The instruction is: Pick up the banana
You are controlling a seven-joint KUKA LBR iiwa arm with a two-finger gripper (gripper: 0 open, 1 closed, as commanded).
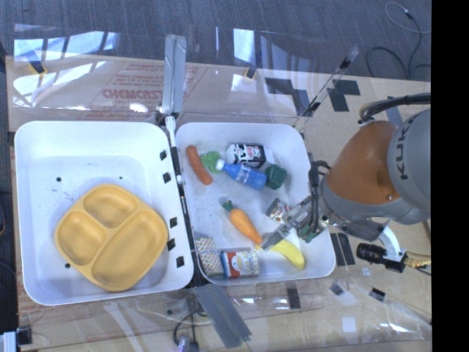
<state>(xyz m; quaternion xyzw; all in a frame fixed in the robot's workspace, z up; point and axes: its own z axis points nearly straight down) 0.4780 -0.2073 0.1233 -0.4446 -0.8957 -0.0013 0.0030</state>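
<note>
Two white bins are counted, a left bin (29,218) and a right bin (293,141). One yellow divided plate (110,237) is counted in the left. In the right are counted one banana (289,254), one carrot (244,224), one sausage (198,164), one blue bottle (243,174), one green bottle (211,161), one black-and-white carton (245,153) and one can (238,263).

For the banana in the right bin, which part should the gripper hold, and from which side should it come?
Probably the banana's middle, coming from above. It lies flat near the right bin's front right corner, long axis running from upper left to lower right, so the fingers would best close across its narrow width. The bin wall sits close on the right and the gripper is already at its upper-left end; a can lies to its left.
</note>
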